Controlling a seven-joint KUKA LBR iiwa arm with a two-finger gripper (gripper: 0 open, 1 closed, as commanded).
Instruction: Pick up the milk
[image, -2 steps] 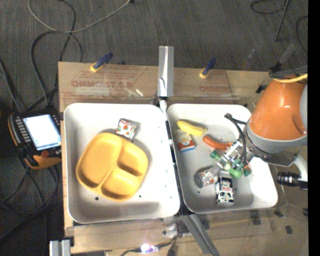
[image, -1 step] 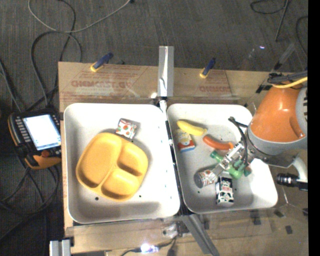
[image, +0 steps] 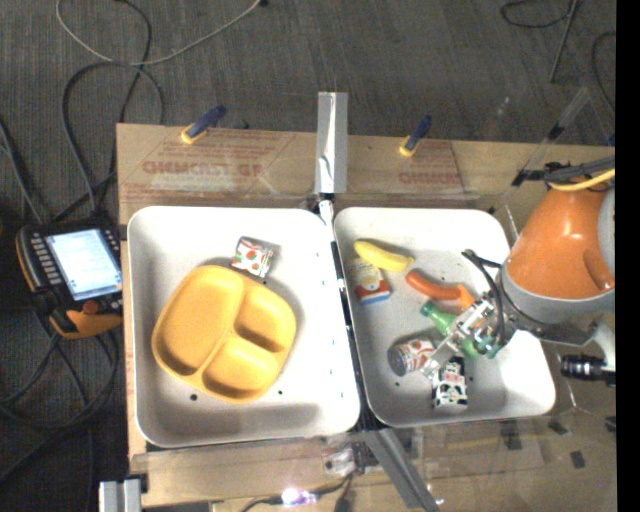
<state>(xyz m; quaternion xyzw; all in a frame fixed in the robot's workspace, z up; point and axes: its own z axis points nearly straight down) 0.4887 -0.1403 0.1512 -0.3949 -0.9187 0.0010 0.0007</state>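
White plastic is what you see most of: two shallow bins sit side by side on the tabletop, the left bin (image: 150, 400) and the right bin (image: 520, 395) touching along their shared inner rims. In the left bin you have a yellow divided plate (image: 225, 330) lying across its middle, and a small red-and-white carton (image: 253, 257) just beyond the plate's far edge, toward the bin's far rim. The milk (image: 451, 386), a small carton with black cow patches on white, lies in the right bin close to its near rim, roughly midway along that rim. A small can (image: 410, 355) rests just beside it toward the bin's inner rim. Further back in the same bin you can pick out a green bottle (image: 437, 318), an orange carrot-like piece (image: 437, 287), a yellow banana (image: 382, 256) near the far rim, and a red, white and blue carton (image: 370, 287) against the inner rim. The gripper (image: 462, 338) reaches in from the bin's outer side and hangs over the green bottle's end, just above the milk's far side; its jaws are a tangle of pale metal at this angle, and you cannot tell whether they stand wide or narrow, nor whether anything sits between them. The orange band of the arm (image: 560, 250) covers the bin's outer far corner. A handheld pendant (image: 75, 265) with a lit screen lies off the tabletop's left edge.
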